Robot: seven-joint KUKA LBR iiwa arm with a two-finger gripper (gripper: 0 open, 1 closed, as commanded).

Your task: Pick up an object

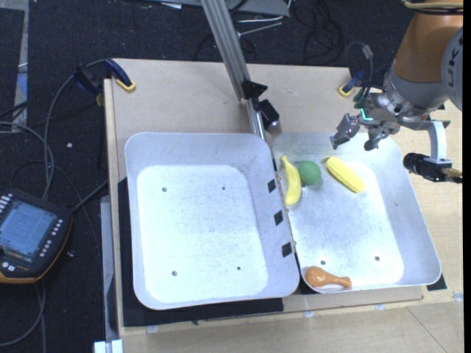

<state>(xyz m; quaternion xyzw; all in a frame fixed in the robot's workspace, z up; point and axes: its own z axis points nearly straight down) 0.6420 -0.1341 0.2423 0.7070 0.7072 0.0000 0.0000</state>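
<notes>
Two shallow white bins are set side by side on the table (184, 94). In the right bin (383, 226), a banana (291, 182) is laid along the left wall, touched by a green ball (310, 173); a yellow oblong object (344, 174) is seen just beside them, and an orange gourd-shaped toy (327, 276) near the front rim. The claw (358, 137) is held open above the far rim, nothing between its fingers.

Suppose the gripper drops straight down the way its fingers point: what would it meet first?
Probably the bare floor of the right white bin, near its far edge. The gripper hangs open, left of the yellow oblong object; depth is uncertain.
</notes>
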